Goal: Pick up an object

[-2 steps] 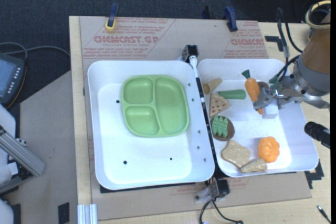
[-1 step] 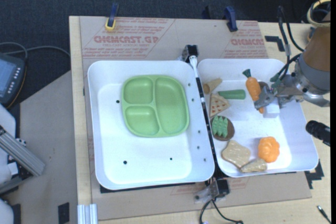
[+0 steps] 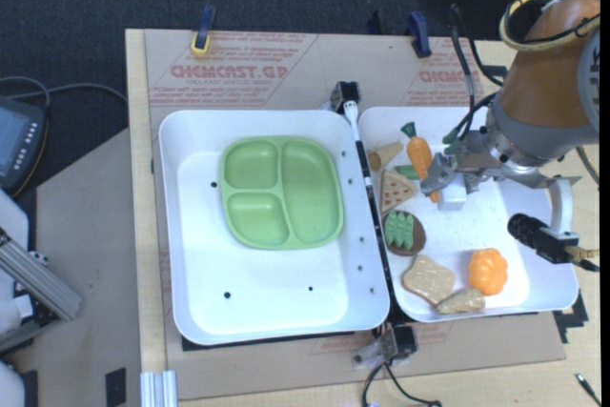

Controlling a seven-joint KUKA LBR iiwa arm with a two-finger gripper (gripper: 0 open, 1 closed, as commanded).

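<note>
My gripper (image 3: 443, 178) hangs low over the upper middle of the right bin (image 3: 534, 300), coming in from the right. It sits right over the lower end of a toy carrot (image 3: 417, 151), whose green top points to the bin's far wall. A bit of orange shows just below the gripper. Whether the carrot is between the fingers is hidden by the gripper body. A tan cracker wedge (image 3: 396, 189) lies just left of the gripper.
The right bin also holds a green leafy piece on a brown disc (image 3: 403, 232), a beige toast shape (image 3: 428, 279), a tan piece (image 3: 462, 302) and an orange fruit (image 3: 488, 270). A green divided plate (image 3: 282, 192) lies in the left bin (image 3: 191, 281).
</note>
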